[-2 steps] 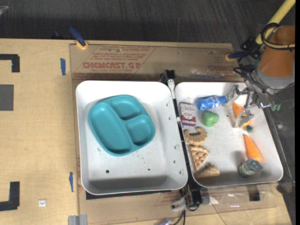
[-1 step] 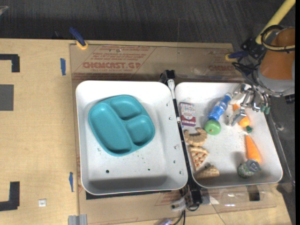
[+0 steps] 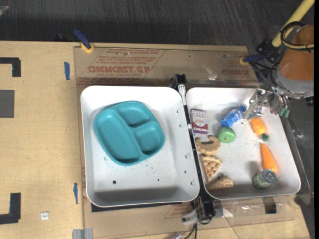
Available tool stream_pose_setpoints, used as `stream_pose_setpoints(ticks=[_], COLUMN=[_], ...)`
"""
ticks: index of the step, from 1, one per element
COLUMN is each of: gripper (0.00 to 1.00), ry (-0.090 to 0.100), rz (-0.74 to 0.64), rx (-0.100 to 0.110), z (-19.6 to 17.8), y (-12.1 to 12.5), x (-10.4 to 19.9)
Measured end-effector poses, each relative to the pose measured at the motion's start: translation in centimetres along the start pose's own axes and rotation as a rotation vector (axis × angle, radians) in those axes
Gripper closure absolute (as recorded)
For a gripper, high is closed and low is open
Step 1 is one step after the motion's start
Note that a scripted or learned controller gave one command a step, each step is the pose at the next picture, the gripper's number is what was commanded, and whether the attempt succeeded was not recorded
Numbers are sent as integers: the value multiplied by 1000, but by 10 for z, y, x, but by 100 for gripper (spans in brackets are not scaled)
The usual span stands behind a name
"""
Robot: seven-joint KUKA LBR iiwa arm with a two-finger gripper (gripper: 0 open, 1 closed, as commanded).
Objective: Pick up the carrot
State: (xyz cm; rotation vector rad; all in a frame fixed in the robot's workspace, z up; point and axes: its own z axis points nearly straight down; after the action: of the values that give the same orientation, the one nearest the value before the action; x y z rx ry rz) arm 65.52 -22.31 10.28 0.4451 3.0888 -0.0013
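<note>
Two orange carrot-like pieces lie in the right bin (image 3: 294,180). A short carrot (image 3: 258,127) with a green end sits near the bin's far right. A longer carrot (image 3: 268,157) lies closer to the front, along the right wall. My gripper (image 3: 258,108) hangs at the bin's far right corner, just above and behind the short carrot. I see nothing held in it. The grey arm with its orange band (image 3: 298,66) comes in from the upper right.
A blue bottle (image 3: 232,117) and a green apple (image 3: 227,135) lie just left of the gripper. A small carton (image 3: 199,121), bread pieces (image 3: 207,144), a pizza slice (image 3: 212,167) and a grey-green lump (image 3: 264,179) share this bin. A teal divided plate (image 3: 129,132) sits in the left bin (image 3: 99,183).
</note>
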Motion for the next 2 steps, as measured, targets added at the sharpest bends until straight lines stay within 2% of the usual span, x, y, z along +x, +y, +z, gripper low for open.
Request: stream_pose_setpoints(ticks=[1, 2], gripper=[100, 100], ry=[-1, 6], rz=[16, -481], rx=[-1, -2], z=[-116, 2], y=[32, 1], x=[9, 7])
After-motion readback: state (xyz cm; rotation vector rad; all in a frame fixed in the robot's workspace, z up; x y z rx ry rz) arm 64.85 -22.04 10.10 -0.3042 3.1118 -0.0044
